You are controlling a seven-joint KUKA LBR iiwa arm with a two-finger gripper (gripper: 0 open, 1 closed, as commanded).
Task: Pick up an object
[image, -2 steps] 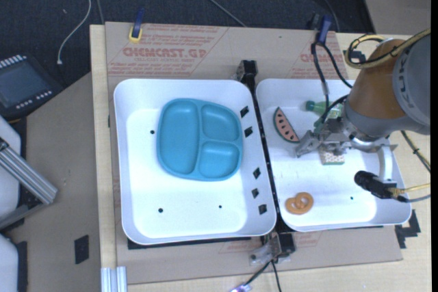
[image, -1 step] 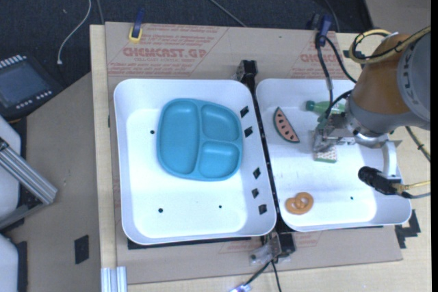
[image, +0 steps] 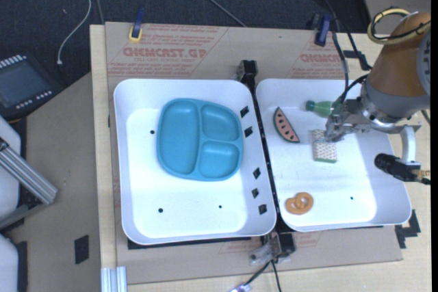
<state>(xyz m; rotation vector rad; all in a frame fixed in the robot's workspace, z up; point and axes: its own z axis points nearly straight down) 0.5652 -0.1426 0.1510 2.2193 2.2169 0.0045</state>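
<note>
Camera view puts our tool (image: pixel 335 131) low in the right-hand white bin (image: pixel 363 212), just above a small checkered square block with a green edge (image: pixel 325 148). We take that block as the thing to lift: it lies flat on the bin floor, near the middle, below the tool tip. We judge it light and probably soft or foam-like, so a pinch across its two opposite sides should do, without much force. Whether the tool is spread or closed we cannot tell, since its tip is small and dark against the block; nor can we tell whether it touches the block or hovers over it. A red watermelon-slice toy (image: pixel 285 125) lies just to the left, a green bottle-shaped toy (image: pixel 319 107) behind the tool, an orange pretzel-shaped toy (image: pixel 299 203) near the bin's front.
</note>
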